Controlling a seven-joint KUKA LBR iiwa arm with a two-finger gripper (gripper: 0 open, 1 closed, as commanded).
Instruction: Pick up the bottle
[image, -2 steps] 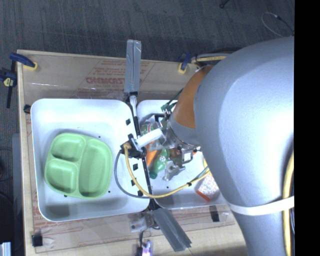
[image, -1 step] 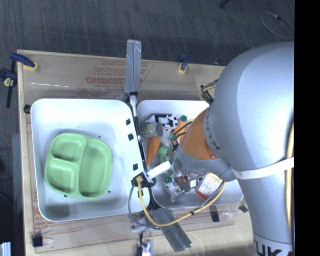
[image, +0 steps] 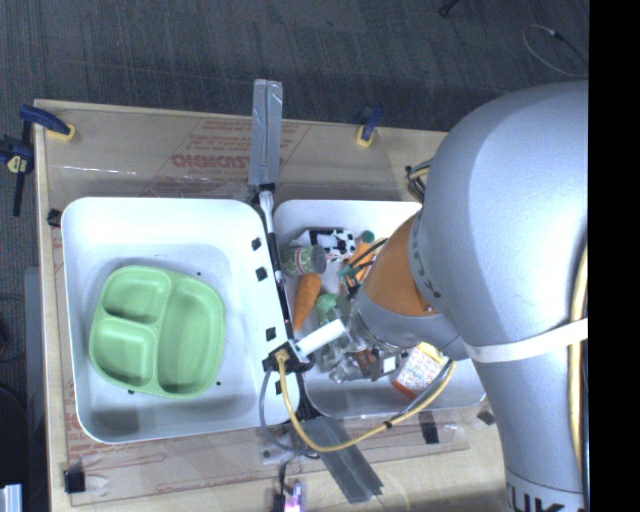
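1. End effector (image: 345, 358): seen low in the right bin (image: 350, 405), below the orange band (image: 395, 280) of the grey arm (image: 510, 250). Its metal parts are largely masked by the wrist, so whether anything is held cannot be told.
2. Yellow cable (image: 350, 432): looped along the near rim of the right bin, running from the divider between the bins toward the arm.
3. Orange-and-white packet (image: 418, 368): lying in the right bin just right of the end effector, partly covered by the arm.
4. White flat piece (image: 322, 337): shown tilted at the left edge of the end effector, close to the divider.
5. Carrot (image: 306, 297): an orange tapered item lying against the left wall of the right bin, its narrow end toward the near side.
6. Bottle (image: 301, 261): lying on its side in the far left part of the right bin, just beyond the carrot and apart from the end effector; a green body and a dark end are visible.
7. Black-and-white toy (image: 336, 240): placed near the far wall of the right bin, beside the bottle.
8. Green divided plate (image: 157, 329): resting in the middle of the left bin (image: 85, 225), three compartments facing up.
9. Surface (image: 150, 150): a pale wooden board carrying both bins, with a grey taped strip (image: 266, 130) at its far edge and blue clamps (image: 45, 122) at the far left corner.
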